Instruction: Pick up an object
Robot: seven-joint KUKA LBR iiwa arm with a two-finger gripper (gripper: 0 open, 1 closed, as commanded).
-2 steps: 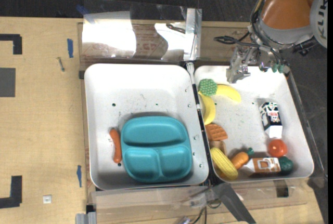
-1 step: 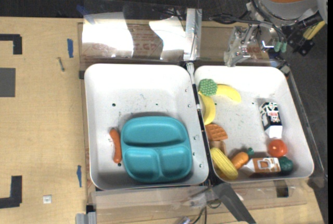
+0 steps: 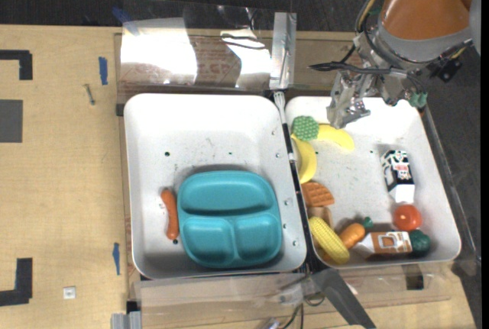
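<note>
plastic, by the look of it: the yellow toy piece (image 3: 336,137) under the gripper (image 3: 350,112) in the upper part of the right bin (image 3: 439,167) should be light, stiff and a bit slippery. i judge its curved middle the best place to pinch, clear of the green piece (image 3: 304,126) touching its left end. the gripper hangs just above it with nothing between its fingers that i can see; whether they stand open or closed i cannot tell, as the wrist blurs into cables. the far end of the yellow piece is hidden beneath the tool.
</note>
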